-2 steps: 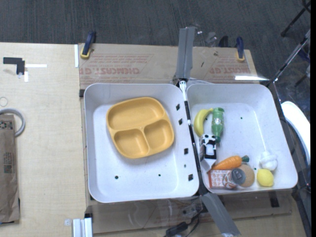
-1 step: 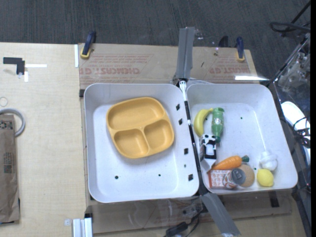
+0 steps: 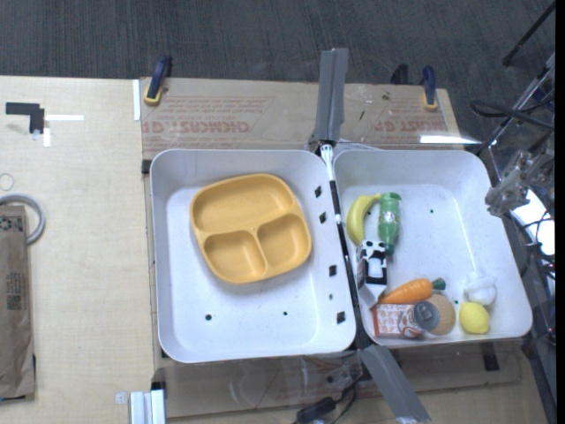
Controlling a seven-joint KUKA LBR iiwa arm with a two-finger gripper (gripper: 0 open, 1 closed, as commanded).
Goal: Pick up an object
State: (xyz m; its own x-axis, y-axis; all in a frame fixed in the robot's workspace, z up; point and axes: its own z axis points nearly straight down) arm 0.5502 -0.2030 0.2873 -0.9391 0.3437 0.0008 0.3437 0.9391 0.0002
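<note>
Carrot (image 3: 411, 291), banana (image 3: 357, 216), lemon (image 3: 475, 318) lie in right bin (image 3: 459, 184).

At the right edge of the camera view a small part of the robot (image 3: 510, 188) is visible. It is a pale grey metal piece with an angular, irregular shape and some bright reflections on it. Thin dark cables (image 3: 530, 104) run around and above it. Finer details are too blurred to tell.
</note>
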